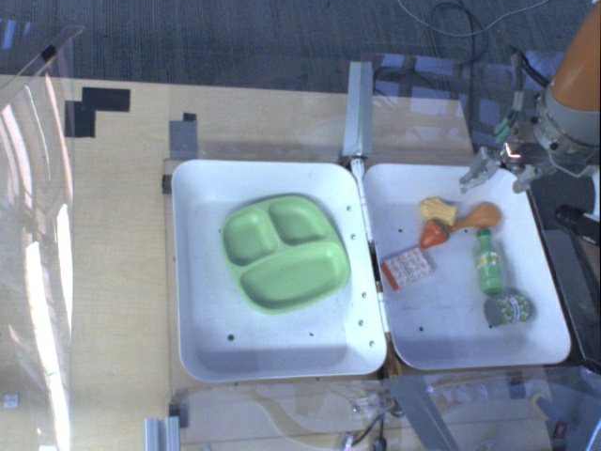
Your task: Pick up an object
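Hovering open gripper (498, 169) above right bin (451, 341), near drumstick (474, 218), bottle (488, 265).

The arm (575, 101) is cut off by the right edge; the small card's (408, 269) print is unreadable.

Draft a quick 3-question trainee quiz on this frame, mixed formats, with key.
1. True or false: the green divided plate lies in the same bin as the green bottle.
2. Multiple choice: which item lies nearest the divider between the bins? A) the red-and-white card B) the small can C) the green bottle
3. Fill in: the hand hovers over the ___ corner of the right bin, as the camera sees it.

Key
1. False: the plate lies alone in the left bin; the bottle is in the right one.
2. A
3. Upper right, above the toy drumstick.
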Motion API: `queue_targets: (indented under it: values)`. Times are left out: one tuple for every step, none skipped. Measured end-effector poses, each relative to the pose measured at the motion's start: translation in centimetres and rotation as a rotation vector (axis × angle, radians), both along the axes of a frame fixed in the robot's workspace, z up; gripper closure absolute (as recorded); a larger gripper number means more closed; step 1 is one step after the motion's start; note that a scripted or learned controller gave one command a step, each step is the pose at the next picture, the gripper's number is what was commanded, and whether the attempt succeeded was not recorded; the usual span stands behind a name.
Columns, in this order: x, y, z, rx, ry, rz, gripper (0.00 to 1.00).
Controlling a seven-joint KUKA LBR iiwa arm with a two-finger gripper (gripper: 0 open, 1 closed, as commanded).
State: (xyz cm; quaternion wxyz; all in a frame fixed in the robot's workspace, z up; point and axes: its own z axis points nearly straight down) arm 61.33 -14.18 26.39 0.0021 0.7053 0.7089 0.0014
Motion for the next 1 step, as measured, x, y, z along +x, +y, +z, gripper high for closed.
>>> queue_targets:
  values:
    - [-4.07,-4.39,-15.1,0.0,0.0,0.083,0.0]
